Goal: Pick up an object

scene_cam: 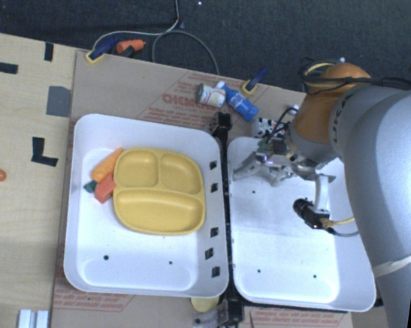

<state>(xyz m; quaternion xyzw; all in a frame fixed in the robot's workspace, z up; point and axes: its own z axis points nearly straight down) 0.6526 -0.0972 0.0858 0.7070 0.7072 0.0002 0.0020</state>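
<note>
My gripper (pixel 269 167) hangs upper right over the right bin (pixel 289 273); my arm hides much, grip state unclear.

One fixed camera looks down aslant on both white bins (pixel 79 202).

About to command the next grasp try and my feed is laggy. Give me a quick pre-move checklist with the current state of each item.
1. Gripper over a bin: ok, it sits at the top left of the right bin.
2. Object between the fingers: cannot tell, wrist hardware hides them.
3. Target under the gripper: not ok, bare bin floor shows around it.
4. Objects available: ok, yellow divided plate and carrot toy lie in the left bin.
5. Path to the left bin: cannot tell, black clips line the shared divider.
</note>
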